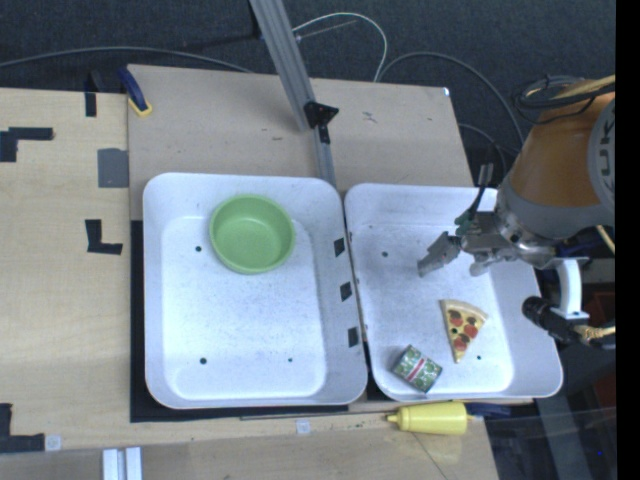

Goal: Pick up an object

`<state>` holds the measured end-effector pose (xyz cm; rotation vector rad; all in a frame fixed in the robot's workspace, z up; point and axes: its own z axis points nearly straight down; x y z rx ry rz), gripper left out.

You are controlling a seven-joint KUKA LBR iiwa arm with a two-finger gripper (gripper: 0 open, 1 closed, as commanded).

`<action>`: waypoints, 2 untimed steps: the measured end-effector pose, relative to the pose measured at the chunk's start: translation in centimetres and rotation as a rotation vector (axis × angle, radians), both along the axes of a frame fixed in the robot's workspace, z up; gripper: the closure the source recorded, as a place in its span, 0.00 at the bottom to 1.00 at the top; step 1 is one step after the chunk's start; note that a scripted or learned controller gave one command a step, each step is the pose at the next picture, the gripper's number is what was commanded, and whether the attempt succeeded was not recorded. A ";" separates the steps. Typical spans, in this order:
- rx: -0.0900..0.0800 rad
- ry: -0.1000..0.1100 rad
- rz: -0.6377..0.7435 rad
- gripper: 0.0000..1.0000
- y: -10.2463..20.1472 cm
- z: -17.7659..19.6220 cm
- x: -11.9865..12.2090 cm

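Dark carpet with loose cables surrounds a pale wooden bench (230, 118) that carries two shallow white bins side by side. In the left bin (170, 358) a green bowl (252, 233) sits upright near the far edge. The right bin (400, 218) holds a toy pizza slice (461, 328) toward its near right part, and a small green packet (416, 367) lies just left of it, close to the near rim. A yellow bottle (433, 418) lies on its side on the bench, just outside that bin's near rim. The arm reaches in from the right, and its jaws (448, 252) hang over the right bin, above and apart from the pizza slice, parted and with nothing between them.
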<state>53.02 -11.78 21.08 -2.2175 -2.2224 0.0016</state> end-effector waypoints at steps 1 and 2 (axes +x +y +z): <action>0.000 0.000 0.000 0.00 0.0 0.0 0.0; 0.000 0.006 -0.003 0.00 -0.3 -5.8 -1.0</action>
